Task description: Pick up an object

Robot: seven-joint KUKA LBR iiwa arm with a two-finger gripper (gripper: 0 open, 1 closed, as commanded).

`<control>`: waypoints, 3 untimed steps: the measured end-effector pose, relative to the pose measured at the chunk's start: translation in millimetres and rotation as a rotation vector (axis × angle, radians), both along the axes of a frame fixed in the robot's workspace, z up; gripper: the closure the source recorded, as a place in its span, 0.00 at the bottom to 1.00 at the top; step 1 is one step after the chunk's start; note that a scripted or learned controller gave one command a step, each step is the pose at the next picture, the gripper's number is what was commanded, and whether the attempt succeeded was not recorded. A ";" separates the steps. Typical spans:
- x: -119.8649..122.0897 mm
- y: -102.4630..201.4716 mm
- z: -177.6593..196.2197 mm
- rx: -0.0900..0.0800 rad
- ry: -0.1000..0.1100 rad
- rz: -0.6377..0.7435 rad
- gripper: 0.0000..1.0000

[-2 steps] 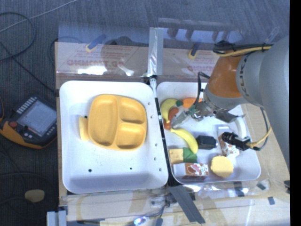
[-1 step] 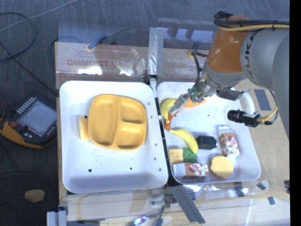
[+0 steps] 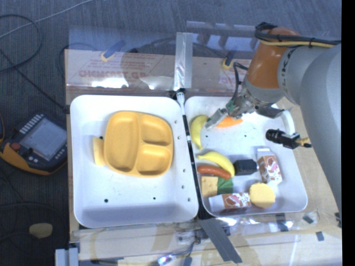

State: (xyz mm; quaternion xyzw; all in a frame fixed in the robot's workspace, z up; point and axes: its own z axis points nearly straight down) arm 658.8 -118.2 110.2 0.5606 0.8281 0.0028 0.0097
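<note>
My gripper (image 3: pixel 217 117) hangs low over the back of the right bin (image 3: pixel 294 176), reaching in from the right. Its tip lies between a small banana (image 3: pixel 196 131) by the bin's left wall and an orange carrot-like piece (image 3: pixel 231 123) just beneath the wrist. It is close to both, and I cannot make out contact with either. Nothing visible is lifted off the bin floor.
Toward the front of the right bin lie a second banana (image 3: pixel 218 160), a red sausage (image 3: pixel 213 171), a yellow cube (image 3: pixel 208 187), a black block (image 3: pixel 244 166), a small carton (image 3: pixel 269 169) and a yellow ball (image 3: pixel 262 194). The left bin (image 3: pixel 89 204) holds a yellow divided tray (image 3: pixel 138 143).
</note>
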 end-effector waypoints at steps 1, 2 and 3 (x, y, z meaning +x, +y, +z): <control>0.1 0.0 9.8 0.000 0.002 0.001 1.00; -28.0 -18.4 -19.5 0.014 0.008 -0.386 1.00; -28.6 -19.3 -21.2 0.011 0.007 -0.387 0.00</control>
